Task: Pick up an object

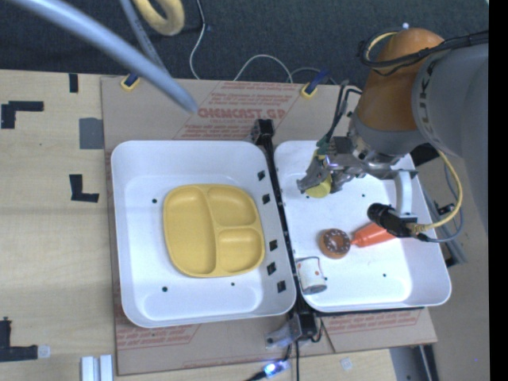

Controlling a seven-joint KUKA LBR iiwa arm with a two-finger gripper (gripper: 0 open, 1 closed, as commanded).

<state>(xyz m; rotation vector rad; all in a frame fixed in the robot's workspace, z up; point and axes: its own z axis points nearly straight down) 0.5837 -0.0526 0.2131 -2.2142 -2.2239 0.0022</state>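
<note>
While the gripper [317,182] hung low near the right bin's [413,292] back-left corner w/ fingers pinching a small yellow thing [320,189], the grab looked done, but lifting up was left.

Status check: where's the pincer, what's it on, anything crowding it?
Pincer low in right bin, at small yellow object; grasp unconfirmed. Donut, orange item, white cup lie apart, nearer the front. Yellow tray sits in left bin.

Wooden bench [48,236] under cardboard sheet [238,109], two white bins [135,165] atop
</note>
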